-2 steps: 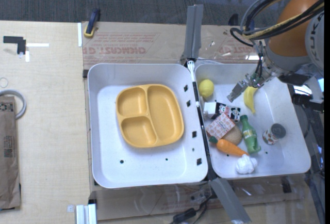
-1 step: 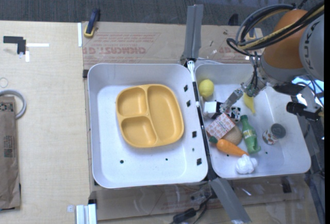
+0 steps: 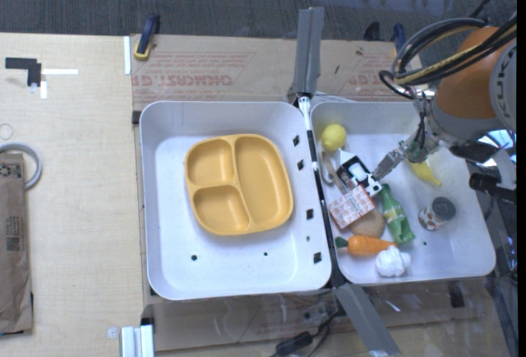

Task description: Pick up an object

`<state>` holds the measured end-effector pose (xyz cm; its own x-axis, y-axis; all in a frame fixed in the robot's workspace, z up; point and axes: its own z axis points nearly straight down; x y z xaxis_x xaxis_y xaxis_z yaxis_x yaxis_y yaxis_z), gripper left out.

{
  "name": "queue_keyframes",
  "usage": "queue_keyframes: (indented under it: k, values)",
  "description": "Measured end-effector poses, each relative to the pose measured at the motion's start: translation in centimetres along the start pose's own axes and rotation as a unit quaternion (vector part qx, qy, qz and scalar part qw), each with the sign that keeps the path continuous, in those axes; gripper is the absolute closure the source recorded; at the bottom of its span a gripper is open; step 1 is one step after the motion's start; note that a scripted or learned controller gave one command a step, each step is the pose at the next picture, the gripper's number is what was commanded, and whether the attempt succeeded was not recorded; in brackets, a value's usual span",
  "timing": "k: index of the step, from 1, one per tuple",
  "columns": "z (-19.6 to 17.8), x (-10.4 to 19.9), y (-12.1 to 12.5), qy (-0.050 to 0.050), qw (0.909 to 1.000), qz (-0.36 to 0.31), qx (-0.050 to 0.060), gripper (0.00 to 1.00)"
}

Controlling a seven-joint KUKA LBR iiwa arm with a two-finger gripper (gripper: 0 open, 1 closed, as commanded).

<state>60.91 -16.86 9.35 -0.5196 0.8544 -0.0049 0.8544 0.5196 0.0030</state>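
- The gripper [image 3: 370, 175] hangs low over the right bin [image 3: 468, 265], its dark tip at about nine o'clock from the orange-banded wrist; whether it is released or clenched I cannot tell, and nothing can be made out in its grasp.
- Just beside the tip, at seven o'clock, lies the red-and-white packet [image 3: 352, 205], the likeliest target to judge by its nearness. It looks light, flat and crinkly, so it may slide or fold; taking it across a short edge seems the safer hold.
- At five o'clock from the tip lies the green bottle [image 3: 394, 217], stiff and probably slick.
- The yellow lemon [image 3: 333, 136] sits at eleven o'clock, near the bin's top left corner.
- Further out at six o'clock lie the orange carrot [image 3: 367, 245] and a white lump [image 3: 392, 262].
- Well off at nine o'clock, the left bin [image 3: 164, 265] holds a yellow divided plate [image 3: 238, 183].
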Motion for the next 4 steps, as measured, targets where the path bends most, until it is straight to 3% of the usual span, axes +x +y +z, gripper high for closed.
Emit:
queue_keyframes:
  k: [1,2,4]
  values:
    - [-11.3,-1.9,-6.3,0.001,1.0000,-0.007,0.001,0.00]
    - [-2.1,-4.7,-2.3,0.000,0.9884,-0.152,0.000,0.00]
    - [-0.1,-5.4,-1.3,-0.001,0.9842,-0.177,0.000,0.00]
